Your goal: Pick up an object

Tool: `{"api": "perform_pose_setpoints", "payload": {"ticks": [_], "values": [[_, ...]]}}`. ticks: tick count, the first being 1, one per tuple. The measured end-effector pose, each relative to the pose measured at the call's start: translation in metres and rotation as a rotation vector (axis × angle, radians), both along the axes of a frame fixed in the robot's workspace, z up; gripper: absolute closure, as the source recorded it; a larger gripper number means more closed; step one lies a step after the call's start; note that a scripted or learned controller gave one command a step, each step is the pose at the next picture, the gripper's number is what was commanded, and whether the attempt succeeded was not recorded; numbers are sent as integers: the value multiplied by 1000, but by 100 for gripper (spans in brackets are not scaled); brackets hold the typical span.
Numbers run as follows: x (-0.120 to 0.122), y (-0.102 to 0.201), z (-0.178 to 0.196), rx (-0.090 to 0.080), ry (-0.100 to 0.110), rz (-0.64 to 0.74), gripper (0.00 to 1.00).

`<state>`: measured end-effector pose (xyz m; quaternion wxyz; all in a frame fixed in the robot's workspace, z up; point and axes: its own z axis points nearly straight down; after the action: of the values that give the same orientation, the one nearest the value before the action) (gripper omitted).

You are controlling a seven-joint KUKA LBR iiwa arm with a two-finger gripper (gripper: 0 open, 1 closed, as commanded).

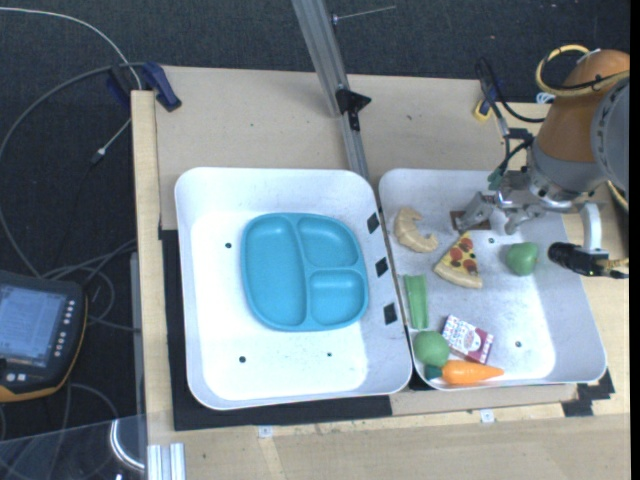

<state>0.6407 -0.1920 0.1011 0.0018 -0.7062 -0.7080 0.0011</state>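
Gripper [487, 215] sits low over the back of the right bin [570, 363], its arm [575, 118] entering from the right edge of the camera view. The jaws appear spread, with nothing visible between them. Just below and left of the jaws lies a pizza slice [460, 262]; a beige pastry piece [411, 229] rests further left, close to the bin's wall. A round green fruit [520, 258] sits just right of and below the jaws, apart from them. Well below, toward the front rim, lie a green strip [416, 301], a green ball [432, 348], a small printed packet [467, 339] and a carrot [471, 373]. Far left of the jaws, the left bin [210, 298] holds a blue divided plate [303, 270].
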Motion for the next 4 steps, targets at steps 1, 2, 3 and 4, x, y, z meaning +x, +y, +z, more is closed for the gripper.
{"api": "perform_pose_setpoints", "payload": {"ticks": [1,2,3,4], "values": [[0,1,-8,0,-1,0,0],[1,1,3,-1,-3,1,100],[-2,-7,53,-3,-10,-2,100],[-1,-7,108,-3,-10,-1,100]]}}
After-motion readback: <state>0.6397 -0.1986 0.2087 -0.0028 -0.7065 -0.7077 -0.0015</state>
